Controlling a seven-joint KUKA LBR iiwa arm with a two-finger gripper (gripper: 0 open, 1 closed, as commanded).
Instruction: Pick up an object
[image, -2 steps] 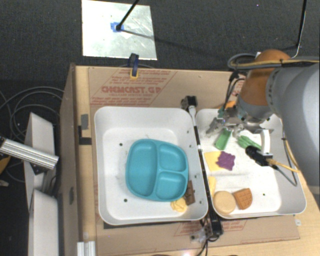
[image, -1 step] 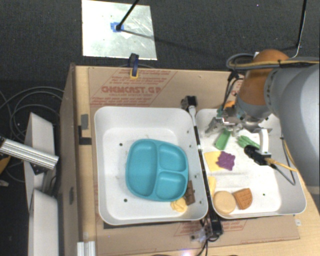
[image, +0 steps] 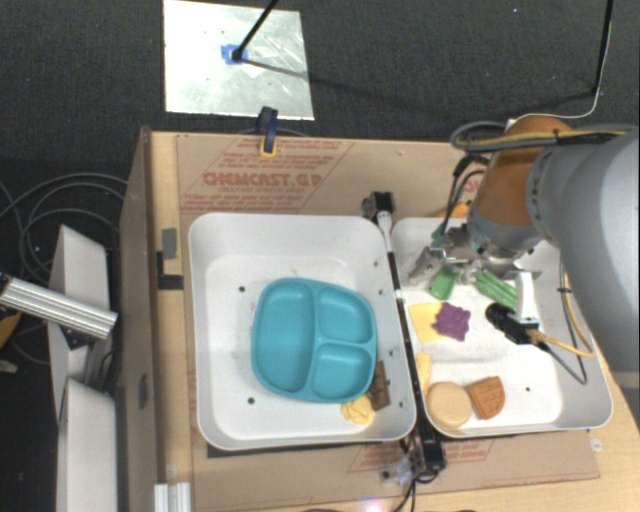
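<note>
My gripper (image: 440, 265) hangs over the back left part of the right bin (image: 565, 395), at the end of the grey arm with the orange band. A small light-green piece (image: 442, 286) lies right at its tip; whether it is touched I cannot tell. Just in front lie a purple grape bunch (image: 453, 321) and a yellow wedge (image: 424, 318). A long green vegetable (image: 497, 288) lies to the right, partly under the wrist. A round tan biscuit (image: 448, 403) and a brown toast piece (image: 487, 396) sit at the front.
The left bin (image: 228, 300) holds a teal divided plate (image: 312, 340), with a yellow lump (image: 357, 410) and a brown piece (image: 380, 386) by its front right corner. The bins' shared walls (image: 398, 300) run close beside the gripper.
</note>
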